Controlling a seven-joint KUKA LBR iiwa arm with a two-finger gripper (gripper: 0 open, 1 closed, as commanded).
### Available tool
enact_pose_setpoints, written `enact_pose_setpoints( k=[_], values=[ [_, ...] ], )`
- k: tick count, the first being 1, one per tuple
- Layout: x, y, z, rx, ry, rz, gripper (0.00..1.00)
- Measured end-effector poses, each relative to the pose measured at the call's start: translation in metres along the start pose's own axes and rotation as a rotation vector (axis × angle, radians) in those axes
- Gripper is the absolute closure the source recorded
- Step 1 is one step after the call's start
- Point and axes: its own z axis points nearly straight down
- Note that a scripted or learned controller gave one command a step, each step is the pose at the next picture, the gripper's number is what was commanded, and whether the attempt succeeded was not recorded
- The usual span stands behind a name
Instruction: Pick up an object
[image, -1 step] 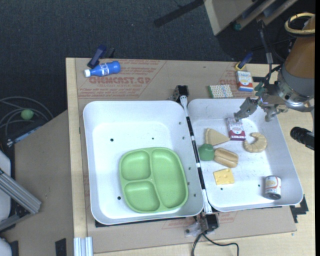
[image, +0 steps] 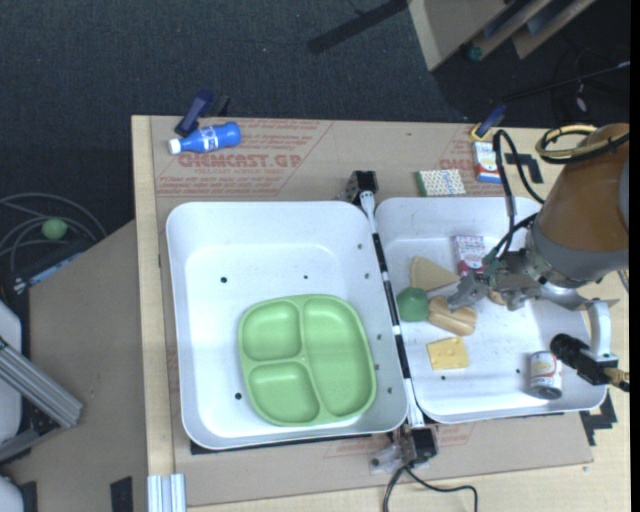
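We see the tool (image: 470, 290) low in the right bin (image: 500, 400) by the bread roll (image: 453, 318); grip state unclear.

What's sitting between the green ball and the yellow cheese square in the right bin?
In the camera view, a tan bread-like piece lies between the green ball and the yellow cheese square, close beside the ball.

bins (image: 200, 330): 2, both left of and under claw (image: 468, 292) | green tray (image: 305, 358): 1, far left of claw | green ball (image: 411, 301): 1, just left | cheese wedge (image: 430, 272): 1, up-left | bread roll (image: 453, 319): 1, just below | yellow block (image: 447, 354): 1, below | can (image: 543, 374): 1, lower right | pink packet (image: 468, 250): 1, above | blue bottle (image: 205, 138): 1, far up-left
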Motion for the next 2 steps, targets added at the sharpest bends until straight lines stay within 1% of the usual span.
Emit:
enact_pose_setpoints(
  k=[1, 2],
  values=[
    [0.023, -0.017, 0.074, -0.003, 0.000, -0.001, 0.00],
    [-0.016, 0.030, 0.073, -0.004, -0.002, 0.000, 0.00]
  ],
)
